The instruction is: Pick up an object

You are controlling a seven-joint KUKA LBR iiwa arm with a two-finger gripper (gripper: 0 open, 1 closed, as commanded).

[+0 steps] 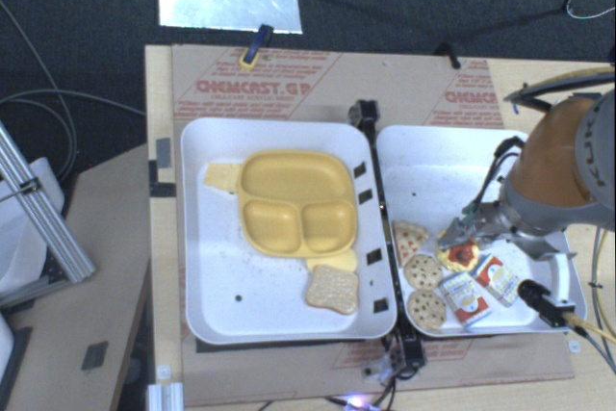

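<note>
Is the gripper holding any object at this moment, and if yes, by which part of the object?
It cannot be told. The gripper is low in the right bin, above a red and yellow item, but no object shows between its fingers.

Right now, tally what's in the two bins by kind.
Yellow divided tray: 1
Bread slice: 1
Yellow flat pieces: 2
Round crackers: 2
Pizza slice: 1
Small packets: 2
Red piece at the gripper: 1
Total: 10
</note>
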